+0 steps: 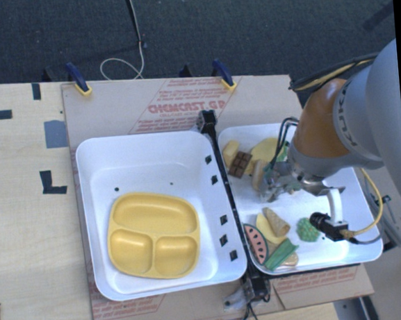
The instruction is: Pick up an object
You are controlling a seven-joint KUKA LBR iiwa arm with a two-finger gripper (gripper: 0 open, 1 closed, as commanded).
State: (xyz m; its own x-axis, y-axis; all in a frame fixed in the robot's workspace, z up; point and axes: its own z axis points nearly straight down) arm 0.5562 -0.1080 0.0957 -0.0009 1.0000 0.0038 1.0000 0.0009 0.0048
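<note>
Below gripper (271,188): toy cone (276,220), near, not touching.

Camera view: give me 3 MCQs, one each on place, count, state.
1. Where is the yellow tray?
A. left bin
B. right bin
C. on the cardboard
2. How many compartments does the tray have?
A. two
B. three
C. five
3. Where is the end effector?
A. above the left bin
B. off the bench
C. low in the right bin, among the toy foods

Key: 1 A, it lies on the left bin's floor; 2 B, one long and two small hollows; 3 C, it sits beside the chocolate piece.
</note>
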